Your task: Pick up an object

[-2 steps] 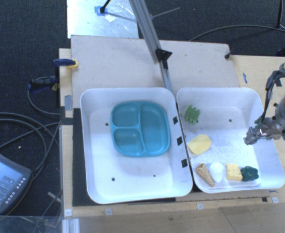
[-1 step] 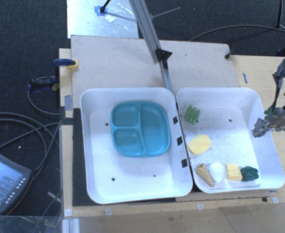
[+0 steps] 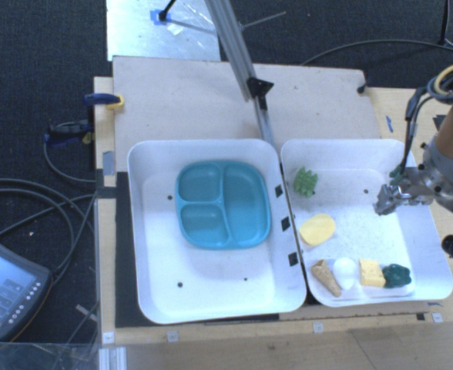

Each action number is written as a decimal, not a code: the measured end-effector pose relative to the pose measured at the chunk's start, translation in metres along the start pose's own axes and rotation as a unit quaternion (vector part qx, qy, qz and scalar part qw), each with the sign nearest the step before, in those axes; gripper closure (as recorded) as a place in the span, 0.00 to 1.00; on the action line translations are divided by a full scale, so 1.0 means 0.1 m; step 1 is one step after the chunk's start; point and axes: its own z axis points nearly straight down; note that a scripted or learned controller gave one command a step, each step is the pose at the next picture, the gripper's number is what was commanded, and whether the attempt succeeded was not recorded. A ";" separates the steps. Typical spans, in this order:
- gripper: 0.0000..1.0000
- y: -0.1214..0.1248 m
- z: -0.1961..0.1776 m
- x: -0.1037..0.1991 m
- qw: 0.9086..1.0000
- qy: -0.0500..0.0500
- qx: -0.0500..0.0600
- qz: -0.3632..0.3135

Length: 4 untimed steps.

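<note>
The right bin [image 3: 350,156] holds several small objects: a green knobbly piece [image 3: 305,181] near its left wall, a yellow rounded piece [image 3: 317,229], and along the front a tan cone [image 3: 326,277], a white ball [image 3: 344,269], a yellow block [image 3: 371,272] and a dark green lump [image 3: 397,275]. My gripper [image 3: 387,200] hangs over the right part of this bin, apart from all the objects. Nothing shows between its fingers.
The left bin [image 3: 153,206] carries a teal divided plate [image 3: 223,204]. A metal pole [image 3: 234,41] slants down to the seam between the bins. Cables and a pendant [image 3: 7,291] lie on the floor at left.
</note>
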 end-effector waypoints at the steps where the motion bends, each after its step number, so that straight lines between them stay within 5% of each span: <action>1: 1.00 0.15 0.09 0.49 1.000 0.000 0.001 0.000; 4: 1.00 0.56 0.11 2.04 1.000 0.001 0.000 0.000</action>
